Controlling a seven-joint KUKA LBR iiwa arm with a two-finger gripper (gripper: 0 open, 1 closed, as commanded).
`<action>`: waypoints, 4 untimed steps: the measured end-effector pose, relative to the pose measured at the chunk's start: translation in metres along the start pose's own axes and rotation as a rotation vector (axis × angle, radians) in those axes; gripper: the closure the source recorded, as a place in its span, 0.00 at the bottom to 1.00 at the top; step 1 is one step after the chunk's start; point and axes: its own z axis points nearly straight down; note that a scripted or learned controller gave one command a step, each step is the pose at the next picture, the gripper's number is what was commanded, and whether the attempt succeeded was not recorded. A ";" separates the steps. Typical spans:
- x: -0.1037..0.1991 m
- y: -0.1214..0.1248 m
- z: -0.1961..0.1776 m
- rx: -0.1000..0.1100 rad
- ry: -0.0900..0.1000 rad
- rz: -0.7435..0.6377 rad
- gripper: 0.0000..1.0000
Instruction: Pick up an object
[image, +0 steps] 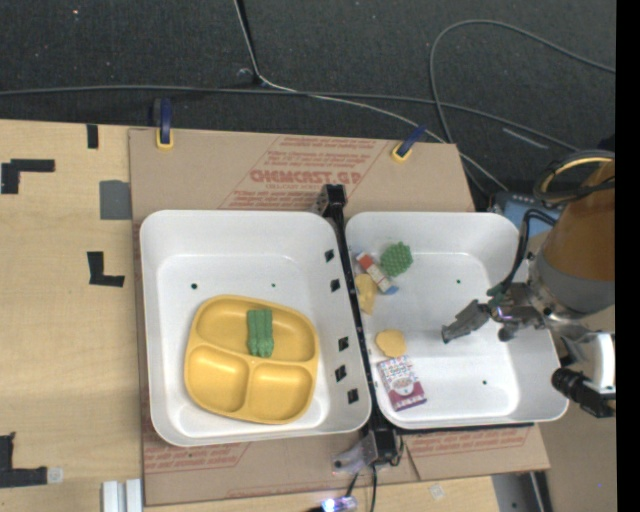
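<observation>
Camera view, looking down at a slant: you've got the gripper (462, 327) low over the floor of the right bin (500, 232), reaching in from the right, tip aimed left toward the clutter by the divider. Nothing sits between it and the bin floor, so it carries nothing; whether it's spread or pressed together you cannot tell, the tip reads as one dark wedge at this angle. Candidate objects are bunched along the right bin's left side: a green knobbly toy (397, 258) near the back, a small red-white-blue piece (372, 268) just beside it, a yellow round piece (391, 343) further forward, and a flat maroon packet (401, 384) near the front wall. Nearest to the tip is the yellow round piece, still apart from it, so that's probably the target, just a guess. Left bin (160, 240) holds a yellow divided tray (235, 385) with a green item (260, 332) lying in its back compartment, well away from the arm. Another yellowish bit hugs the divider, partly hidden, can't identify it. The arm is cut off at the right.
</observation>
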 end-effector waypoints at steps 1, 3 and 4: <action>0.003 0.001 0.064 0.006 0.002 -0.001 0.00; 0.003 0.002 0.095 -0.005 -0.003 0.001 1.00; 0.008 0.010 0.049 -0.005 -0.001 -0.001 1.00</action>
